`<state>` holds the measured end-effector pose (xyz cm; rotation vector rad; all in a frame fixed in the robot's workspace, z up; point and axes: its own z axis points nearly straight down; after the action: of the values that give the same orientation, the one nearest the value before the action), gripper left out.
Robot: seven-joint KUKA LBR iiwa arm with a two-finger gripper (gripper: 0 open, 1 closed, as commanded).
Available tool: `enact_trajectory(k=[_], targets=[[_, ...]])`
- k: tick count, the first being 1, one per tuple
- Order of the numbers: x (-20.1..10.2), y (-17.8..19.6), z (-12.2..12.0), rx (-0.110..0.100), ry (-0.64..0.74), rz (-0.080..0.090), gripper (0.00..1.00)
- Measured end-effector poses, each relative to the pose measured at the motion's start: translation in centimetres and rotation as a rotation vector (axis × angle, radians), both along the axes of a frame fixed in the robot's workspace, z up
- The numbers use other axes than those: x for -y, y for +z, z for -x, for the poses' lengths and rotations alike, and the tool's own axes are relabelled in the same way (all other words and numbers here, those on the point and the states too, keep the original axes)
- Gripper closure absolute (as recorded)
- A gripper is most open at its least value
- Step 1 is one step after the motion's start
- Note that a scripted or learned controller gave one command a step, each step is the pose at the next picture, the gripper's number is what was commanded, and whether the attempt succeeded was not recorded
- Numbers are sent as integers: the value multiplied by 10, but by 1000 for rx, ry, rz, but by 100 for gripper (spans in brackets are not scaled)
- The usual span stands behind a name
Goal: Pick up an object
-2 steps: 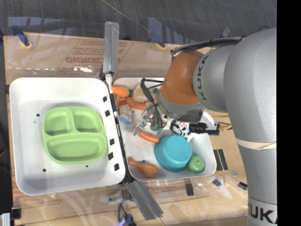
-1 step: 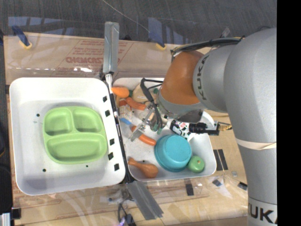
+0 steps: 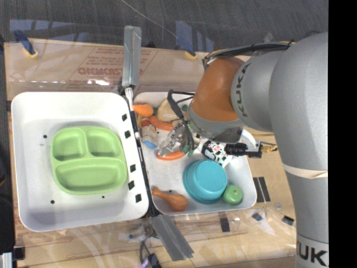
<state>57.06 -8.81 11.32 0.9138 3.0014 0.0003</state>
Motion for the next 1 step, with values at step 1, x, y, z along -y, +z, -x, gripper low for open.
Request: enact_trajectory(k=[1], targets=[[-1,82,3,2,172,1,100]])
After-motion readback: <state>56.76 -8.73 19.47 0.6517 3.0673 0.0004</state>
